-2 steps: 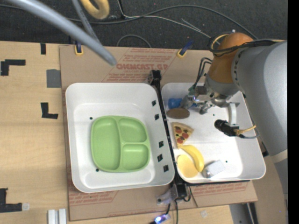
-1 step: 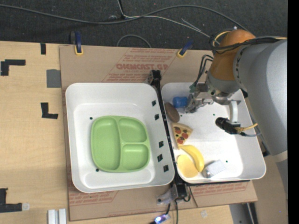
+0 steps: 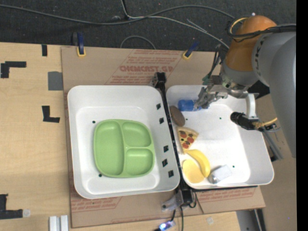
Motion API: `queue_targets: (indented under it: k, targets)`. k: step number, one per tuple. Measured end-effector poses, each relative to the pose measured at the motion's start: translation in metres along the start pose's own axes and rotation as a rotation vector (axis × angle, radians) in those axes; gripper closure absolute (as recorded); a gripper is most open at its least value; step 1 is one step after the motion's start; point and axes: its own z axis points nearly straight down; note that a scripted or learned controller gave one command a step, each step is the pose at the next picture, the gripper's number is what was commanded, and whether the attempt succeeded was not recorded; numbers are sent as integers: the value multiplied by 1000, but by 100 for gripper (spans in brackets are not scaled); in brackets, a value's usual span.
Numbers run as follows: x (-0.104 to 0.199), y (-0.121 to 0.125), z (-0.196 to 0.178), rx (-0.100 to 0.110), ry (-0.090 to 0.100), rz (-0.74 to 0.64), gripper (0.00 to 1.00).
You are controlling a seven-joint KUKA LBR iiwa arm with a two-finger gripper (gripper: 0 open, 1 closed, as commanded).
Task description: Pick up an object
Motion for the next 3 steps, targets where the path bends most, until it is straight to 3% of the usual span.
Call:
queue_targets:
  k: [2,3]
  targets:
    - [-4,3,-93,0,-1,-1,100]
    - [42,-14,-95,6,1,-4,100]
